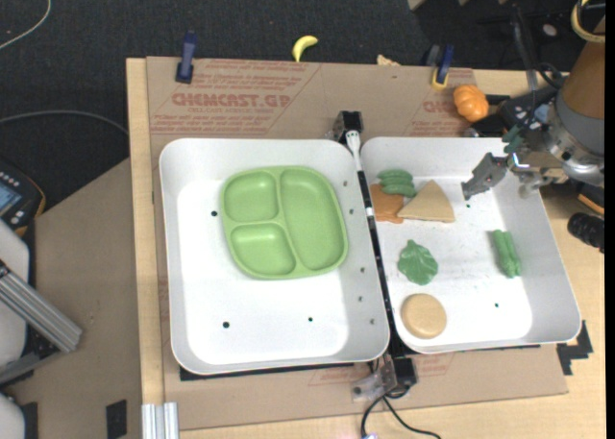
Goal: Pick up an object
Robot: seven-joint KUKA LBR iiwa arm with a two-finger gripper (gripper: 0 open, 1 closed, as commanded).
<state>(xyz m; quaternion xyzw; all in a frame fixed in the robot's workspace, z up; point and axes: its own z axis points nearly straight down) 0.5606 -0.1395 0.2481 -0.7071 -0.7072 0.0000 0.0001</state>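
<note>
The right bin (553, 317) holds several pieces of toy food. A tan wedge (429, 205) lies on an orange-brown piece (383, 207), with a green leafy piece (394, 181) just behind them. Nearer the front are a second leafy piece (417, 261), a green pickle-like stick (505, 253) and a round tan bun (424, 315). My gripper (502, 178) hangs over the bin's back right part, to the right of the wedge. It is open, with nothing between its fingers. One dark finger (478, 181) points down and to the left.
A green divided plate (284, 221) lies in the left bin (192, 331). Behind the bins, the cardboard base carries a small orange fruit (469, 101), a yellow banana (304, 45) and two blue clamps (185, 58) (442, 64). A black latch (350, 126) sits between the bins.
</note>
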